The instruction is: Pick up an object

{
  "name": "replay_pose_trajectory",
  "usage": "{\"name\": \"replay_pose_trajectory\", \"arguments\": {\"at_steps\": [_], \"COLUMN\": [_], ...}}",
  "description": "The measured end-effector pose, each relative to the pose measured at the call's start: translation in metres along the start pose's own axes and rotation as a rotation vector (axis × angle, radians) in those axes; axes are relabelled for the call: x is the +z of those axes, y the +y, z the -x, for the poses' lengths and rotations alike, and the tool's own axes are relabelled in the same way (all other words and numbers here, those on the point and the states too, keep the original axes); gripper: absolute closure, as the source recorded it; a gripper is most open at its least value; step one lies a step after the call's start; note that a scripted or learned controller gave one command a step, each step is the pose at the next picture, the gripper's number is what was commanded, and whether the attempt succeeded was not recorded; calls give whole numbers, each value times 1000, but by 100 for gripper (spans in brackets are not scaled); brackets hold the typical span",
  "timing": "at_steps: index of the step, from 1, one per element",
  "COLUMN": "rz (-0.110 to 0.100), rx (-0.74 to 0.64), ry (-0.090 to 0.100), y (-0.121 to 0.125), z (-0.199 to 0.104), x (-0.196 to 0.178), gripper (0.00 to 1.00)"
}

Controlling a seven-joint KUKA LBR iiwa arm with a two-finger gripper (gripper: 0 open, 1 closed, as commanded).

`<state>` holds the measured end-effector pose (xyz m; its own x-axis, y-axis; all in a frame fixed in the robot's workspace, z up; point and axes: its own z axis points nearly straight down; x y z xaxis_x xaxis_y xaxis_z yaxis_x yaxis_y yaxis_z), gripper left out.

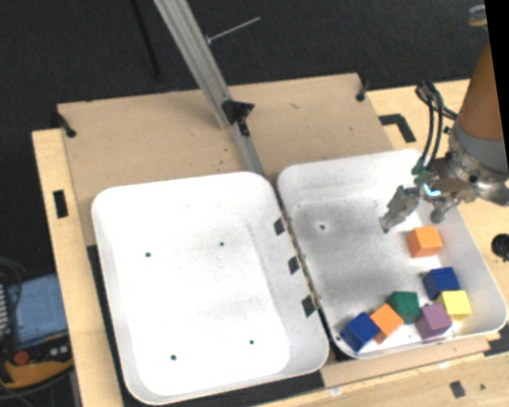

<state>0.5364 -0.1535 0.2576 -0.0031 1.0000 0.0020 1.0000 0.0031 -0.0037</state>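
My gripper hangs over the right bin, near its right side, with its two fingers spread apart and nothing between them. An orange block lies just below the fingertips, apart from them. Further toward the front right corner lie a blue block, a yellow block, a purple block and a green block. Along the front wall sit another orange block and a blue block.
The left bin sits beside the right one, their walls joined by small black clips. A slanted metal pole rises behind the bins. Cables and a blue device lie off the bench at the left.
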Motion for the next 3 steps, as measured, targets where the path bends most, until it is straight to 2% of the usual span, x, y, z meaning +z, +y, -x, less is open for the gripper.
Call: {"name": "replay_pose_trajectory", "arguments": {"at_steps": [1,3], "rz": [5,2], "rx": [2,6], "ry": [-1,-4], "y": [1,13], "z": [0,4], "x": [-2,89], "gripper": [0,0]}}
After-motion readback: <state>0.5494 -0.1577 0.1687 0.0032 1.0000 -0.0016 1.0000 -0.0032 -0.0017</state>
